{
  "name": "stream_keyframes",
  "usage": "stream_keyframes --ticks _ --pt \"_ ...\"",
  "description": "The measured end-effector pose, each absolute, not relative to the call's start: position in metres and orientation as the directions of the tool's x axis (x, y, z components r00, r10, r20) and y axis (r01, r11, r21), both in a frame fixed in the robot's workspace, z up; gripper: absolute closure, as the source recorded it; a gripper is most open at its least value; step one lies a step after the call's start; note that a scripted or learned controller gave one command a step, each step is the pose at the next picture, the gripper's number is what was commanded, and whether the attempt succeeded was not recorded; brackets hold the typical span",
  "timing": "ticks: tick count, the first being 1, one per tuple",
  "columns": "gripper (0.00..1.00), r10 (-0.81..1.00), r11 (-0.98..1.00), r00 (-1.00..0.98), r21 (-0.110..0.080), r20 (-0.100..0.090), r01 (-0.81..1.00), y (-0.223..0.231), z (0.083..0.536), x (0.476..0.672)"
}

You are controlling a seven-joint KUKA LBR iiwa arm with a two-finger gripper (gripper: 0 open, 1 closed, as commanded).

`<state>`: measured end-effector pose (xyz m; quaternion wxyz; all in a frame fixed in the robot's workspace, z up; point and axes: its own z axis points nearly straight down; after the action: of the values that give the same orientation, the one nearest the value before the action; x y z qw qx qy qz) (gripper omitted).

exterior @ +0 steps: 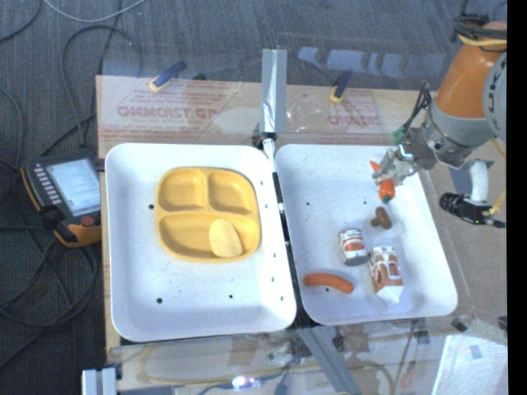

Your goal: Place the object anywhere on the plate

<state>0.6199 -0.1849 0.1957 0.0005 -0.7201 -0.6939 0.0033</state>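
Camera view: the gripper [394, 169] hangs over the right bin [436, 245] near its far right corner, fingers clenched on a small orange carrot [385, 189] that dangles just below them. The yellow plate [198, 200] sits in the left bin [132, 295] – three compartments, with a pale round piece [225, 238] in the near one. Toward the right bin's near edge lie a brown lump [380, 217], a can [352, 245], a carton [385, 273] and a sausage [328, 282] – all apart from the gripper.
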Motion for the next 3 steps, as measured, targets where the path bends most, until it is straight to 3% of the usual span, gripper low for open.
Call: stream_keyframes --ticks 1,2,3 --pt "1.00 1.000 -0.012 0.012 -0.005 -0.001 1.000 -0.117 0.174 0.649" --pt "1.00 1.000 0.002 -0.002 -0.005 -0.001 1.000 -0.027 0.207 0.669" --pt "1.00 0.990 0.140 -0.140 -0.007 -0.001 0.990 0.076 0.179 0.668"
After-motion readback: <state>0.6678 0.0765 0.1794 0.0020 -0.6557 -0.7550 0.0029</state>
